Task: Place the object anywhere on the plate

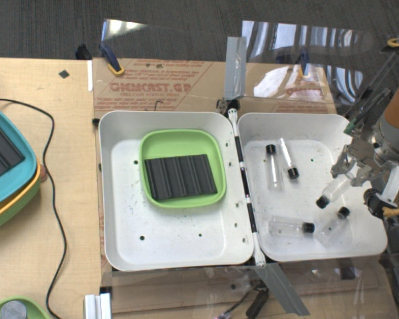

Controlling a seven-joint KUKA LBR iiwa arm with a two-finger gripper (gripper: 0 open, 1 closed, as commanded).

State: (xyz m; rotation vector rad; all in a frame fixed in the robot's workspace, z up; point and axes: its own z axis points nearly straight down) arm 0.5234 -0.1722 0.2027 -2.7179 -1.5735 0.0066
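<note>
plate (181,146): green, square, in left bin (120,198); dark ribbed mat on it, mid-far part of bin.
vials: several clear tubes with black caps loose in right bin (299,244), well apart from plate.
gripper (349,175): at right bin's right side, low over the bin.
held vial (332,193): tilted, black cap down-left, upper end at the fingertips; looks pinched, so grasping it, likely for a lift.
step: judged pick stage; carry left across the bin divider not yet done.
risk: slim vial held near one end may slip.
</note>
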